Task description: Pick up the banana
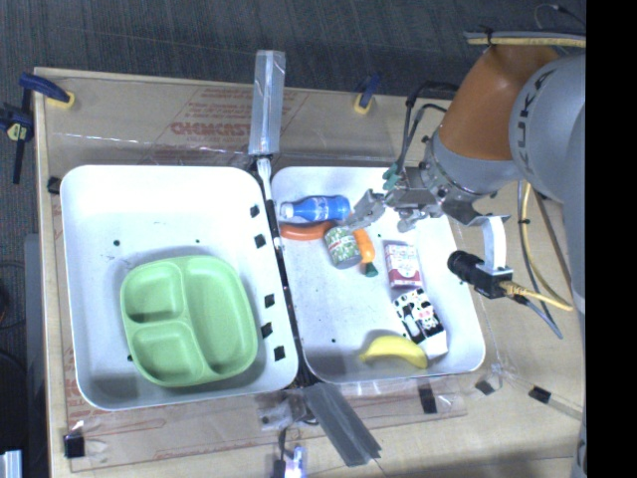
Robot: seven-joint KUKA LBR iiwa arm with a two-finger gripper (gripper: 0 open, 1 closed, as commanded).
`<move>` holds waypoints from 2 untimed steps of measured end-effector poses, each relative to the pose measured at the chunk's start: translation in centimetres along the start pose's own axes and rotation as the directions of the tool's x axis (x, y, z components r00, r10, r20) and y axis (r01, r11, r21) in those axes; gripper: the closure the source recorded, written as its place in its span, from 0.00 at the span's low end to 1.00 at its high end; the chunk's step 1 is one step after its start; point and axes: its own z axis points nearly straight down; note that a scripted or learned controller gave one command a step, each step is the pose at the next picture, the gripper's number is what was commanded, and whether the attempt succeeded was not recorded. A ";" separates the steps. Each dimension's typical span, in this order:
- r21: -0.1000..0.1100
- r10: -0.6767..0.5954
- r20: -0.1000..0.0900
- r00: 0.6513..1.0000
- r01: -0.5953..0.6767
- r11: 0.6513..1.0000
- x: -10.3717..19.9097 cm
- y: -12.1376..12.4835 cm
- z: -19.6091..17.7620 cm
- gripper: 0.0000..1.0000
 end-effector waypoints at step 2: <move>0.000 -0.408 -0.001 0.913 0.408 0.913 -1.3 -9.1 7.3 0.00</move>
